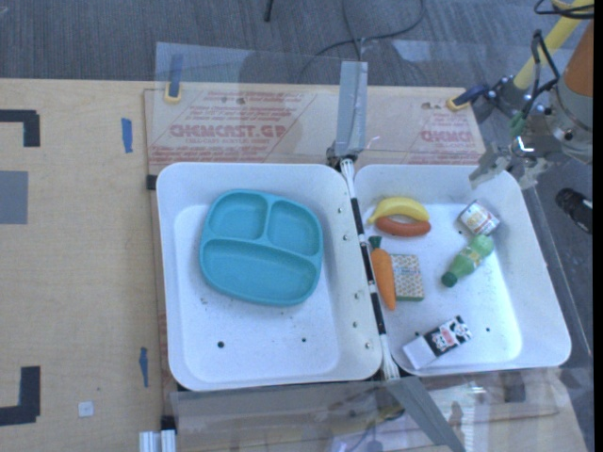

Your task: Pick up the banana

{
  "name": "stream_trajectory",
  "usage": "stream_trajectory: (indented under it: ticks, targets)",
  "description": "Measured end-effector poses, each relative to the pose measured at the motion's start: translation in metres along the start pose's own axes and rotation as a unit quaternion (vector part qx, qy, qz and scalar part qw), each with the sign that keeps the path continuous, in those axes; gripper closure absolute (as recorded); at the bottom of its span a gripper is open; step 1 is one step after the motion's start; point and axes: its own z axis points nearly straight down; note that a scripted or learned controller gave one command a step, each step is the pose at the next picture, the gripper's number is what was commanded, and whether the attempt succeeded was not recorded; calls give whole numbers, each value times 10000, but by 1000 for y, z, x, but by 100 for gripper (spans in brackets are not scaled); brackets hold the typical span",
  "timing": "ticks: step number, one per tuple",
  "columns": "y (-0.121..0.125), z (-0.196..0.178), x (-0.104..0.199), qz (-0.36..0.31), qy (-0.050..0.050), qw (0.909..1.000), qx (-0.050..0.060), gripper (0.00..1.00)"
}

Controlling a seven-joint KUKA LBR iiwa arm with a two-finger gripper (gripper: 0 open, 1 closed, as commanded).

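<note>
Camera view: my gripper (513,158), grip state unclear, hovers at the right bin's (542,281) far edge, apart from the curved yellow banana (396,206).

Blue divided plate (260,249) in left bin (179,347), carrot (382,277), green bottle (467,261), small can (478,218), milk carton (438,341) in right bin (537,337)

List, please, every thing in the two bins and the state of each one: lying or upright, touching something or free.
banana: lying, touching the hot dog
hot dog: lying against the banana
carrot: lying by the divider
sponge: flat, beside the carrot
green bottle: lying on its side, free
can: tipped, free
milk carton: lying, free
blue plate: flat, nothing on it
gripper: above the right bin's far corner
</note>
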Motion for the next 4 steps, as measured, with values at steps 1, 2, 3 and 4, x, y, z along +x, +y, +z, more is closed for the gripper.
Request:
stream_trajectory:
  ticks: [1, 2, 3, 4]
  targets:
    - [33, 124, 37, -195, 2, 9998, 0, 0]
    - [42, 164, 81, -1572, -16, 9876, -16, 0]
    - [42, 66, 123, -2111, -10, 9775, -20, 0]
    - [42, 46, 104, -1221, -14, 9925, -29, 0]
